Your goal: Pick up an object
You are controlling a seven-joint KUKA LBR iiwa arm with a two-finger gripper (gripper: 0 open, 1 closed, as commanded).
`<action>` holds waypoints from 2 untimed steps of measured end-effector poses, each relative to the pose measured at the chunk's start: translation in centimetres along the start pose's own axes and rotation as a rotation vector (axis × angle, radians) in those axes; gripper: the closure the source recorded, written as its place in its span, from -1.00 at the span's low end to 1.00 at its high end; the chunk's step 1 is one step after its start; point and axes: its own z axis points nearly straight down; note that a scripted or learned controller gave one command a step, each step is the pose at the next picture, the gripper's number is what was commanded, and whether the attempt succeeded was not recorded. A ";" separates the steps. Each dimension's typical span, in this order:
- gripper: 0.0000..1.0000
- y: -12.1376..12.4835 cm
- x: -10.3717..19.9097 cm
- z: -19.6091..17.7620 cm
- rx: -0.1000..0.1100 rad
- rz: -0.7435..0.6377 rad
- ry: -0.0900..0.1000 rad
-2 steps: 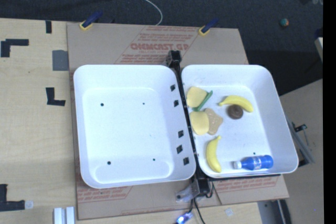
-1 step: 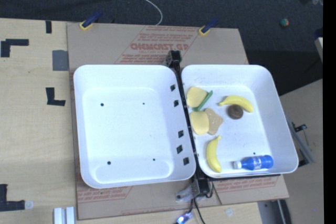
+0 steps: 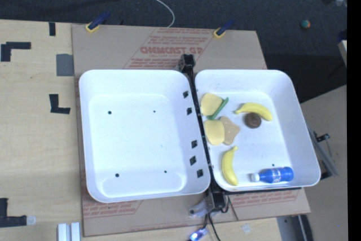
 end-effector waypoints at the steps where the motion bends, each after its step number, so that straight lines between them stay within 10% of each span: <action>1: 1.00 0.0 0.0 0.0 0.000 -0.001 0.000; 2: 1.00 0.0 0.0 0.0 0.000 -0.001 0.000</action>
